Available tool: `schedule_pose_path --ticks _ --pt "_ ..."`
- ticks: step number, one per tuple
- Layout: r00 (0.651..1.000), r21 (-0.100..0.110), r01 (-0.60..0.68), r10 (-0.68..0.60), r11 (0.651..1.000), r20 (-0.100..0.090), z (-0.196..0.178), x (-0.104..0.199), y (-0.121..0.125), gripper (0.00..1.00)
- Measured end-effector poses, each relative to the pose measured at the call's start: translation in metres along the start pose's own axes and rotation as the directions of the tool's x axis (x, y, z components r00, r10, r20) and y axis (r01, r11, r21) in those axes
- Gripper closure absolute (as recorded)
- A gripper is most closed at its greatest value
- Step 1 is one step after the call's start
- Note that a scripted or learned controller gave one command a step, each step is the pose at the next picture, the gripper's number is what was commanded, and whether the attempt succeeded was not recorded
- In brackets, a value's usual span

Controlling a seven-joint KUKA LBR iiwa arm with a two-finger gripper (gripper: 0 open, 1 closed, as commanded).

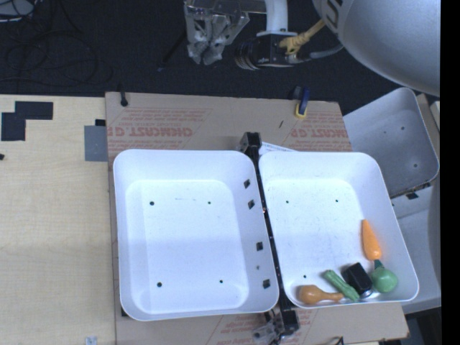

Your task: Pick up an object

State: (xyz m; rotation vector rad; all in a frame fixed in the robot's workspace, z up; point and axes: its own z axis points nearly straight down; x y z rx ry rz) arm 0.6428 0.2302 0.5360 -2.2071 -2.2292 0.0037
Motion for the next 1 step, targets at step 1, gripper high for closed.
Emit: schedule_pose_path --ticks 1 --pt "1.000 -0.001 -0.008 0.008 1.000 0.003 -0.0007 0.0133 0.0014 1.00"
